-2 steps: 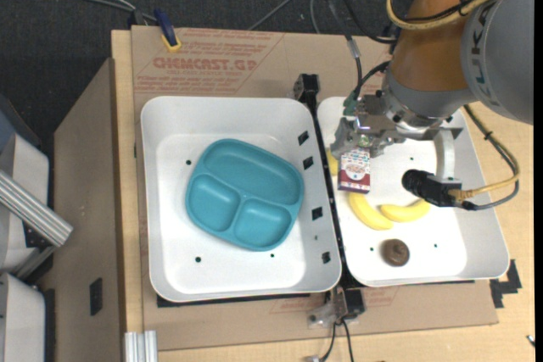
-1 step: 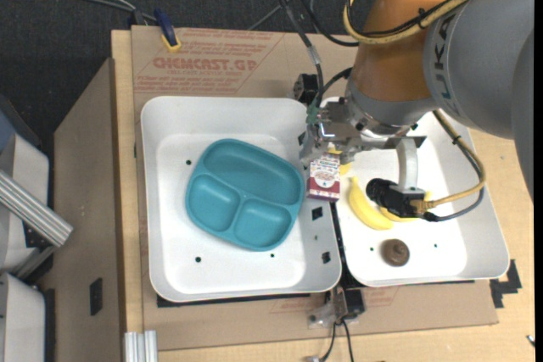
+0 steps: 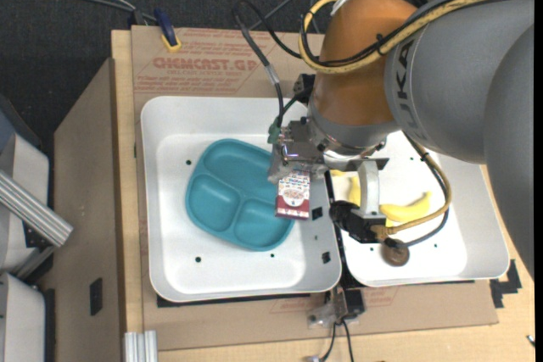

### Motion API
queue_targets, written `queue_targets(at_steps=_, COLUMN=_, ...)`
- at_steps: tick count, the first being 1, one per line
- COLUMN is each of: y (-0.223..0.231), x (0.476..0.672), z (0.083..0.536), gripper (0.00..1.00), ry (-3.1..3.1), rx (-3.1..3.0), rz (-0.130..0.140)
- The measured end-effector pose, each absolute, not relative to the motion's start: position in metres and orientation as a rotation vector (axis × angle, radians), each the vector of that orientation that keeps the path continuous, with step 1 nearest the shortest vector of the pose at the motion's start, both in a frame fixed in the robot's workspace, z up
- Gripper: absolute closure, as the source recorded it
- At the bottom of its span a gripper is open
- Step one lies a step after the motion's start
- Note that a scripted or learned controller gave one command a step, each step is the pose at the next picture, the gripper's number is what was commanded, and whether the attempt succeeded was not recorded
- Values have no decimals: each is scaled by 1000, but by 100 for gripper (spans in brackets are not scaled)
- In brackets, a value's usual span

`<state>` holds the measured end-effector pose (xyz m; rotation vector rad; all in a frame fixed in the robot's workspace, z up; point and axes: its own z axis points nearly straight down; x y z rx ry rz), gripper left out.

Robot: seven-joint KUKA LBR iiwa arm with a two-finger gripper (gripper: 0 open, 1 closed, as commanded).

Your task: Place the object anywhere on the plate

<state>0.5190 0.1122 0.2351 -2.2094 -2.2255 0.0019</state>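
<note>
The tool (image 3: 297, 169) hangs over the seam between the two white bins, with the arm's orange band (image 3: 361, 55) bulking directly above it and hiding most of its mechanism. Just below the tool, touching its lower end, is a small red-and-white packet (image 3: 293, 196) with printed label art. It hangs upright with its lower edge over the near rim of the teal plate (image 3: 229, 195), which suggests it is being carried and not lying flat. Whether the tool is clamped on the packet or merely above it cannot be told from this angle, since the wrist covers the contact.

The plate, a divided tray with three compartments, lies to the tool's left in the left bin (image 3: 170, 267), tilted diagonally within it. The packet overlaps the plate's right-hand edge, by the lower compartment, so the position looks chosen for a drop onto the plate with little further travel. I judge the task to be near its release step, provided the packet is truly held.

On the tool's other side, in the right bin (image 3: 475, 258), a banana (image 3: 407, 209) lies near a small brown round object (image 3: 394, 251), both apart from the packet. Black cables (image 3: 356, 220) loop down beside the tool and could snag.
</note>
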Motion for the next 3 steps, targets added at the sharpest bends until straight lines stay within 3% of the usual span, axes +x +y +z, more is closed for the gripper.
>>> queue_targets(at_steps=1, y=154, x=495, z=234, gripper=100, ry=-2224, rx=-2212, rz=4)
queue_targets(at_steps=2, y=150, x=492, z=215, gripper=100, ry=-2218, rx=-2219, rz=6)
queue_targets(at_steps=3, y=150, x=492, z=216, gripper=0, ry=-2219, rx=-2220, rz=3)
